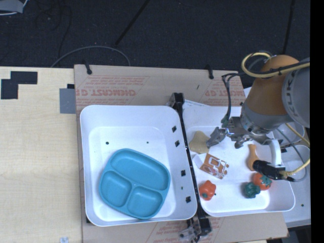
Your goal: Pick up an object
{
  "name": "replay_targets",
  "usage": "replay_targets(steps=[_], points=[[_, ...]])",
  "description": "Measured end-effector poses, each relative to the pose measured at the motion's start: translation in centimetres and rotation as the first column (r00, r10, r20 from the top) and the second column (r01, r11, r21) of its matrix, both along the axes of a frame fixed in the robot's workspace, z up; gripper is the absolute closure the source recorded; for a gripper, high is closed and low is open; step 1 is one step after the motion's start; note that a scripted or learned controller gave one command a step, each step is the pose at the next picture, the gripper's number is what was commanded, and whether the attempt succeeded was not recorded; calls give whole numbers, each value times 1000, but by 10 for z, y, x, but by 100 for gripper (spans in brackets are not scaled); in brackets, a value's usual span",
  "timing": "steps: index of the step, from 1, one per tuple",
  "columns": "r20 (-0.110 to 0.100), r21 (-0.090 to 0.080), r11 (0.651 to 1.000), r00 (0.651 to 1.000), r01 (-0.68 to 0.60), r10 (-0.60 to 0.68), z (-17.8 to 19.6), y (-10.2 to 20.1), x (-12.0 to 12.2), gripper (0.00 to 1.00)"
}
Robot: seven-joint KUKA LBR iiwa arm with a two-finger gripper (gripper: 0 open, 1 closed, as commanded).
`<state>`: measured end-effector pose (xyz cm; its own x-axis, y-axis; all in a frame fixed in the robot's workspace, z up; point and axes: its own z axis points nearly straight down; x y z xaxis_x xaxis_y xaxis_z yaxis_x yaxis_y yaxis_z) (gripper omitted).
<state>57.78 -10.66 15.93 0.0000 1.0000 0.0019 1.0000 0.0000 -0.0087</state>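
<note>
My gripper (pixel 228 138) hangs over the back of the right bin (pixel 283 204), open, with nothing between its fingers. A tan chunk (pixel 198 142) lies just left of the left fingertip. Below the gripper lies a flat orange-and-white packet (pixel 214 165). A small red-orange pepper (pixel 207 190) sits near the bin's front left. A teal lump (pixel 250 190) and an orange-red toy (pixel 262 181) lie at the front right, with an orange carrot-like piece (pixel 252 156) behind them.
The left bin (pixel 91 130) holds a blue divided plate (pixel 134 183). A black divider (pixel 185 151) runs between the bins. Cables and a black part (pixel 268 168) trail from the arm over the right bin's right side.
</note>
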Motion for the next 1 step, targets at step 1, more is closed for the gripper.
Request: replay_targets(steps=[1], points=[[0, 0, 1000, 1000, 2, -2, -61, 0, 6, 0]])
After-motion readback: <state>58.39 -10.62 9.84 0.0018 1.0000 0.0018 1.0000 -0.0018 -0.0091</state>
